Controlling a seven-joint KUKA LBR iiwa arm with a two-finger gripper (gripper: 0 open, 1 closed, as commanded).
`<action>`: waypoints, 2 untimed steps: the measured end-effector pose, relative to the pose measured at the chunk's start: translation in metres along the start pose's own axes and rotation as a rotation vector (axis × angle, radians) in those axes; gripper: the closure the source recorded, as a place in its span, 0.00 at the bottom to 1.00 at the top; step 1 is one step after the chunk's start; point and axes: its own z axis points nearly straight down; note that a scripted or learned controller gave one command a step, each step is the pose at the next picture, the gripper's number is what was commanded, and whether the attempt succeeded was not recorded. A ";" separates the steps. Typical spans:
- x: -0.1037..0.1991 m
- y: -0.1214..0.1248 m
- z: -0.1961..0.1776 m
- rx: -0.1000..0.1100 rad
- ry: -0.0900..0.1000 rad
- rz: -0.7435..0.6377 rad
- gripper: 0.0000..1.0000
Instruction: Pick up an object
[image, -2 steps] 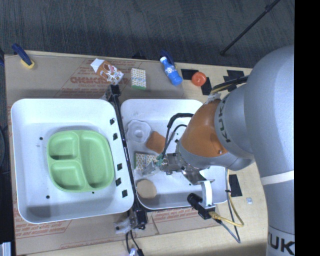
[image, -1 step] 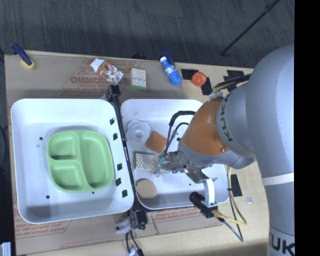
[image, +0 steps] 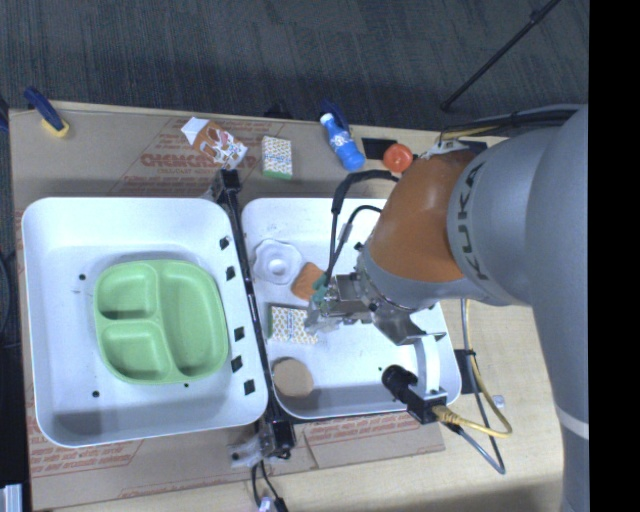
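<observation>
Two shallow white bins (image: 60, 260) of smooth plastic, faintly glossy, on a bench (image: 520, 400) with a matt, pale wood-like top; printed brown cardboard (image: 160, 160) lies matt beneath them. In the left bin, a pale green divided tray (image: 160, 320) — smooth moulded plastic with a soft sheen. In the right bin, a clear, glossy plastic cup (image: 274, 258), a patterned paper-like packet (image: 289, 324) and a matt brown disc (image: 292, 377) that looks like cork or wood. The arm (image: 530, 220) has a smooth grey painted casing with a satin orange band (image: 425, 220); its gripper (image: 326, 306) looks to be bare metal. At the bench's far edge, a glossy blue plastic bottle (image: 343, 142).
</observation>
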 end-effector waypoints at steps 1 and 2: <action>0.000 0.000 0.001 0.001 0.000 0.001 0.00; -0.032 -0.001 -0.054 0.000 -0.002 0.002 0.00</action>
